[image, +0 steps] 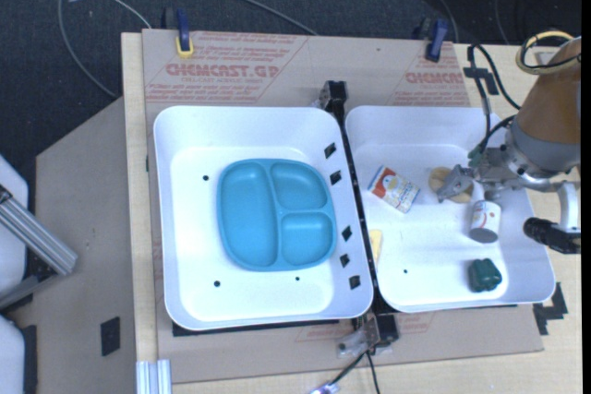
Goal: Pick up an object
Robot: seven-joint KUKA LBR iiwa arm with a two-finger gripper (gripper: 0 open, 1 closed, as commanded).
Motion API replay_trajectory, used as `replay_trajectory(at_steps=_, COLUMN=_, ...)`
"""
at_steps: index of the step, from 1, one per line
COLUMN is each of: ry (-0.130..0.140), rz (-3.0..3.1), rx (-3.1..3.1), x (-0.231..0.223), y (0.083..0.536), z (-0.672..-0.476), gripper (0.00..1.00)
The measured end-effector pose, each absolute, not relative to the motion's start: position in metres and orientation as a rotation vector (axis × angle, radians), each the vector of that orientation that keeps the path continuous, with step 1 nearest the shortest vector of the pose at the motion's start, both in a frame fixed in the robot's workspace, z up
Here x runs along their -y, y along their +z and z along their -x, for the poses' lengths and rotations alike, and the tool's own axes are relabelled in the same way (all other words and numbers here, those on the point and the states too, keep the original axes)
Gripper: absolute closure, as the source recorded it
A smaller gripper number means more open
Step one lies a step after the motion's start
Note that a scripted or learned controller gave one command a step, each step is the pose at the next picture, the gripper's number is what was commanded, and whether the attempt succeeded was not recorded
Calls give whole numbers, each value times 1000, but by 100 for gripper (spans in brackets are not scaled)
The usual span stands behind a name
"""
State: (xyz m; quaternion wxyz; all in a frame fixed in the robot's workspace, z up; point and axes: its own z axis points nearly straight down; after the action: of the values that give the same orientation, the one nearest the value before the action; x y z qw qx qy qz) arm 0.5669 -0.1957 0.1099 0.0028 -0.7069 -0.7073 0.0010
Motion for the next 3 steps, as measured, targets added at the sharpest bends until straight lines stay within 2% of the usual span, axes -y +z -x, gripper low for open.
replay_trajectory(at_steps=1, ry=-2, rz=2220, rx=2222, x=196, y=124, z=-568, gripper=100)
replay_trajectory(at_steps=3, ry=-3, rz=2224, rx=2226, x=204, y=246, z=-579, gripper=100)
